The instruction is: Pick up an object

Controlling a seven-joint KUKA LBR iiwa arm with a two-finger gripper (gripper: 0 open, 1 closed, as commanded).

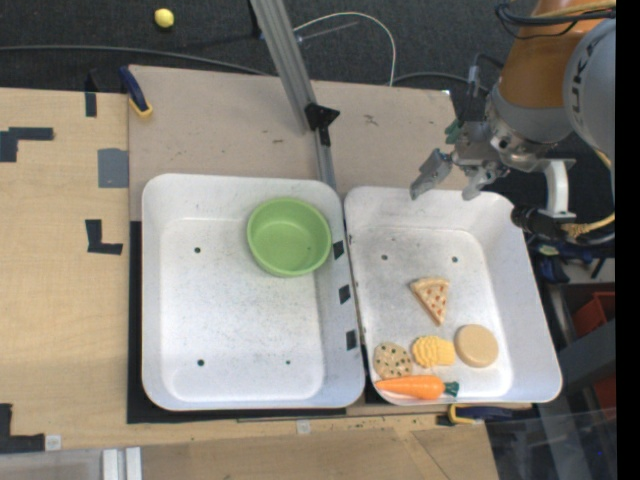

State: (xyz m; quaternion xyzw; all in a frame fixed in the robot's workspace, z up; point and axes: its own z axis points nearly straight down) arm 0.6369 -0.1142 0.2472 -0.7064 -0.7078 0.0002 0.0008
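Pizza slice (431,297), centre of the right bin (530,268): I judge it light, stiff, smooth plastic; I would pinch across its narrow sides. Cookie (392,359), corn (433,351), carrot (410,388) lie lower. Gripper (446,182) hangs upper right, fingers apart, empty.

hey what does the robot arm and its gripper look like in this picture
The arm is bulky and rounded, with grey casing and a wide orange band above the wrist. Black cables loop over its top. At the wrist sits a metallic grey block, and the gripper ends in two slim grey fingers. A white bracket-like part hangs beside the wrist.
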